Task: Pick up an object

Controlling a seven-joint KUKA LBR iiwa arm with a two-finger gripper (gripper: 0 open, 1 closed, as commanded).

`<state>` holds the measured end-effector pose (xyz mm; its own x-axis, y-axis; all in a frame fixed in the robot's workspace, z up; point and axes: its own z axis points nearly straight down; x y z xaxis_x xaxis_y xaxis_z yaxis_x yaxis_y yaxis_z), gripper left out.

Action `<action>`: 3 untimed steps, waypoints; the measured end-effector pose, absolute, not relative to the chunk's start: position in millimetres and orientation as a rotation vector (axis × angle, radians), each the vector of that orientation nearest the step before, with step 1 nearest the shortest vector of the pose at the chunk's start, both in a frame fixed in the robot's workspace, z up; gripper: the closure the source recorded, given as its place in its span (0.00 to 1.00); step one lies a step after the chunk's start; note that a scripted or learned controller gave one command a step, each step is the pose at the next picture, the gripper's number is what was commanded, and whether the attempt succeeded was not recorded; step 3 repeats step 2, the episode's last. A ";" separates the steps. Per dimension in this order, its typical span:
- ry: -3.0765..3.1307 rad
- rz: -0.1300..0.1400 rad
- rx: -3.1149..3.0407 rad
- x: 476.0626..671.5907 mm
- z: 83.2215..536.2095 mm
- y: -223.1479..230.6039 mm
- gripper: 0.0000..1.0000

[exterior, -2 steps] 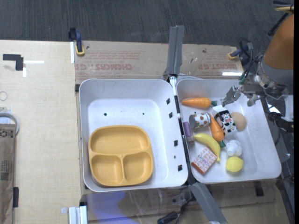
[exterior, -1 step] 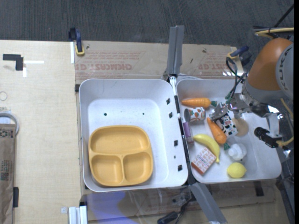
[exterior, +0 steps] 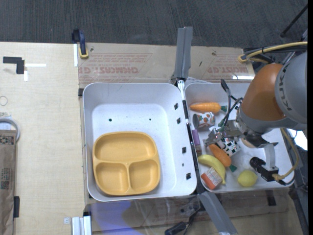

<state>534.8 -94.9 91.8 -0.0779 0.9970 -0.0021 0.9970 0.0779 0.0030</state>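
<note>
camera view looks down on the desk (exterior: 39,131), pale wood, with a sheet of printed cardboard (exterior: 146,62) lying along its far side behind the bins. the left bin (exterior: 132,94), white and shallow, holds a yellow divided tray (exterior: 127,163) toward its near left corner. the right bin (exterior: 279,182) sits just beside it, the two rims touching. the arm (exterior: 274,94), grey with an orange band, reaches over the right bin from the right and hides part of it. the hand (exterior: 218,136) is low among the objects in that bin's middle; whether it is open or closed on anything cannot be told here. a carrot (exterior: 205,106) lies near the bin's far left. a banana (exterior: 213,164) lies toward the near left, with a smaller orange piece (exterior: 221,155) touching it. a lemon (exterior: 247,178) rests near the front rim. a small black-and-white spotted toy (exterior: 229,146) sits just beside the hand. a red and white packet (exterior: 211,179) lies at the near left corner.
</note>
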 end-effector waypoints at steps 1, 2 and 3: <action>2.302 -0.006 2.139 534.5 97.9 -97.0 1.00; 2.399 -0.010 2.035 606.2 209.9 -33.1 1.00; 2.399 -0.010 2.035 606.2 209.9 -33.1 1.00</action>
